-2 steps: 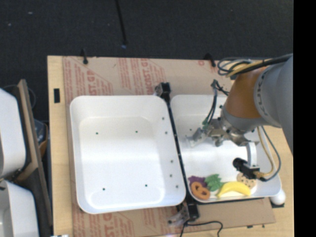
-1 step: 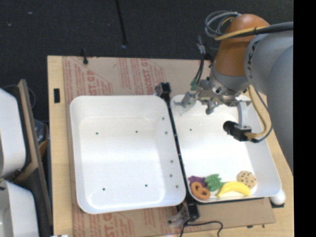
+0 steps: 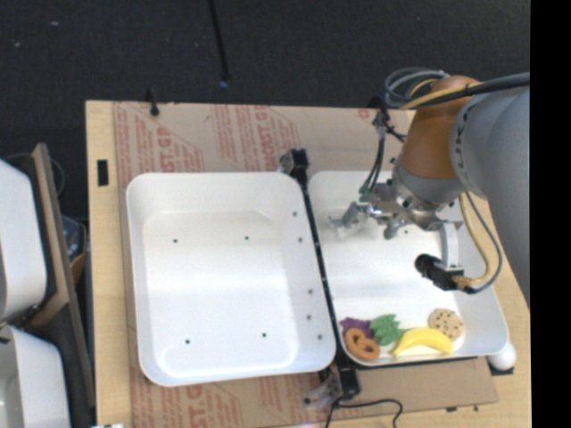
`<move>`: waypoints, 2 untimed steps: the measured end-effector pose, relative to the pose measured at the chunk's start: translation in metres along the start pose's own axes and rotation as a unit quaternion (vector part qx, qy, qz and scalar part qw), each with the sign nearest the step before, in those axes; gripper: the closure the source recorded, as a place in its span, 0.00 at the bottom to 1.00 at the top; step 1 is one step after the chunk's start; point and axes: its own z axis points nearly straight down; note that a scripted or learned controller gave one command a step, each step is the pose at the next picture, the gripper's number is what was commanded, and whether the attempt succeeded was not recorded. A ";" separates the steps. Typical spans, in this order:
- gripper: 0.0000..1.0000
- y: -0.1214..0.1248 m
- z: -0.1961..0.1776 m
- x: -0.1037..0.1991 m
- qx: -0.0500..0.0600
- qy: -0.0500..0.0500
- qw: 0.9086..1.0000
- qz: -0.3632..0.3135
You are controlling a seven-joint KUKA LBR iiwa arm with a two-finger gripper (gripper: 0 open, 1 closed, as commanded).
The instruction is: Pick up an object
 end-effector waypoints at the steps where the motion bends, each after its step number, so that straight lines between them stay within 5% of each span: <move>1: 0.00 -0.117 0.029 -0.039 0.000 0.000 1.000 0.002; 2: 0.00 -0.008 -0.066 0.004 -0.008 0.000 1.000 -0.005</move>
